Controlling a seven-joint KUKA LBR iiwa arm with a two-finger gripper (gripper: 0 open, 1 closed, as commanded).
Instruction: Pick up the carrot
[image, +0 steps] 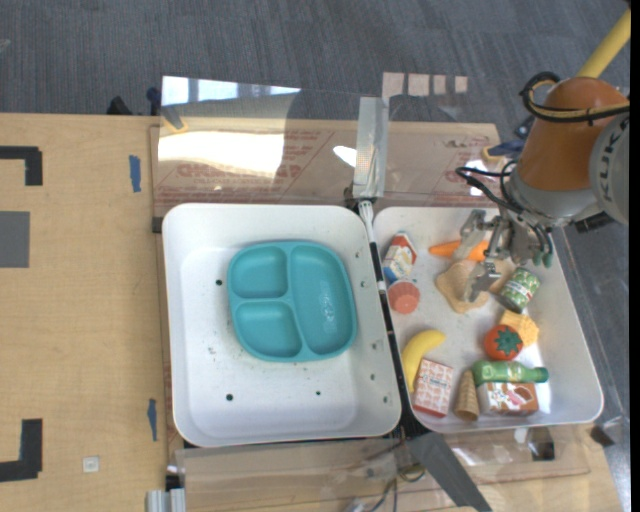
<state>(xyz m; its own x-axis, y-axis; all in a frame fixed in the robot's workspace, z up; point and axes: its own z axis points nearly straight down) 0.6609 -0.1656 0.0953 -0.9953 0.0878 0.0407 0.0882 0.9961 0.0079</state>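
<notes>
In the camera view, the carrot is seen lying in the right bin, near its far edge, between the small bottle and the gripper. The gripper is lowered just beside the carrot's right end. Whether it is released or clenched cannot be told. A teal plate is set in the left bin

The carrot was a small orange toy, lying roughly flat near the far edge of the right bin, its pointed end toward the left bin. Its other end was hidden.
</notes>
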